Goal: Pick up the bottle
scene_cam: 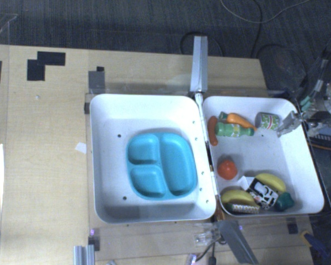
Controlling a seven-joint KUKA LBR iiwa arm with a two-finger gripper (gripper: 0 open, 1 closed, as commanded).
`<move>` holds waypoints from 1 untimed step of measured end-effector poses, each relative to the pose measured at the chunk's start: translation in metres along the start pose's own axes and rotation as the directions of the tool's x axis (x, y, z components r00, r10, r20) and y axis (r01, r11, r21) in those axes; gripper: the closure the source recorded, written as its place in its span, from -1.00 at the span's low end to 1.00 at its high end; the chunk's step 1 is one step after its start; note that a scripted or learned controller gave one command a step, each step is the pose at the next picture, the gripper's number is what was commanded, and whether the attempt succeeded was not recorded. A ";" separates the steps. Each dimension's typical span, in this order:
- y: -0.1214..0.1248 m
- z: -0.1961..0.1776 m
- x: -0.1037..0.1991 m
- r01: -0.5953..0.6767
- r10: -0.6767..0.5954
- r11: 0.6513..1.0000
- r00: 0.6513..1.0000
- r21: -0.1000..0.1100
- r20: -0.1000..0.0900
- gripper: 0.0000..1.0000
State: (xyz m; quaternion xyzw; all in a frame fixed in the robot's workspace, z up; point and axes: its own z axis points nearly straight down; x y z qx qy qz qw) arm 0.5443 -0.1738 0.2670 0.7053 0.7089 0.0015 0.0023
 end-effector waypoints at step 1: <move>-0.019 0.080 0.136 0.116 -0.116 0.993 0.993 0.002 -0.002 -1.00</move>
